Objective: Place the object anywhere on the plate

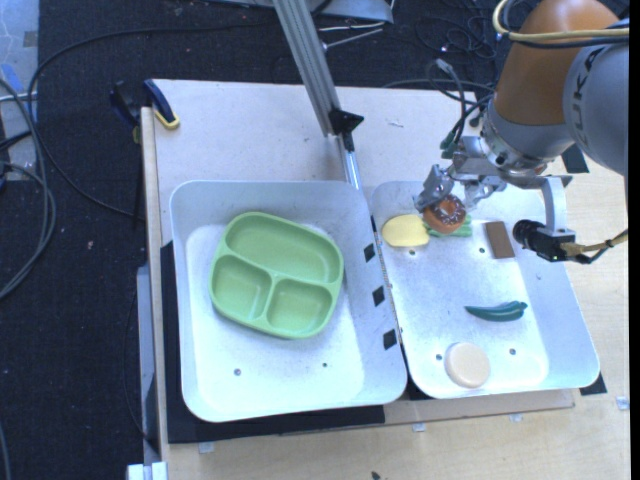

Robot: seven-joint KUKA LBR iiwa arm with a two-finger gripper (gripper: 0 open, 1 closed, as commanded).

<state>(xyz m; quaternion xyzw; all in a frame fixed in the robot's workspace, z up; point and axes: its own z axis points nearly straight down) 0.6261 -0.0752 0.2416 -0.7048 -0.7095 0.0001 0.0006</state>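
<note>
Camera view looks down on a pale wooden bench (250,118) ringed by dark carpet (80,268) strewn with black cables. A slanted aluminium post (305,48) rises from the bench's middle toward the top of the frame. At the left, a shallow white bin (200,368) holds a glossy light-green plate (277,274), rounded and divided into three compartments, lying flat at centre-left. The right bin (560,348) is speckled white; in its upper-left part a smooth yellow lemon-shaped object (404,231) lies touching a round burger-like toy (444,215), brown with orange and green edges. The gripper (447,196) sits right over that toy, though I cannot tell how its tips stand. Further right lie a small brown block (498,239), a curved dark-green pepper (497,310) and, near the bottom edge, a cream disc (467,364).
</note>
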